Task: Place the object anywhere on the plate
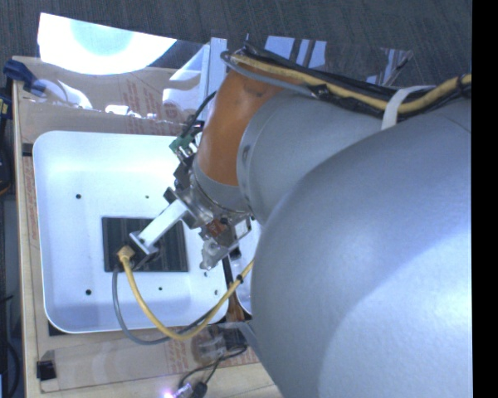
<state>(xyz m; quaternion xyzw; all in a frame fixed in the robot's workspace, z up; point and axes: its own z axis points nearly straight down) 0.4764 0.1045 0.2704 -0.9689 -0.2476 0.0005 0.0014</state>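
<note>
At lower centre of the frame, gripper [209, 255] over the white bin [58, 181], grasp impossible to tell. Just left, flat on the bin floor, dark ribbed slab [116, 235], perhaps the object: likely stiff, light; best pinched at an edge.

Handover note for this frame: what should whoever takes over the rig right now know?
Gripper: low over the right part of the left bin. Open or shut cannot be told, and nothing is seen held in it.
Things: a dark rectangle lies flat on the bin floor, just left of the gripper. Whether it is the plate or the object is unclear. The arm covers the right of the view.
Done: no placement is visible.
Left: identify object and plate, grasp the object, set it on the plate.
</note>
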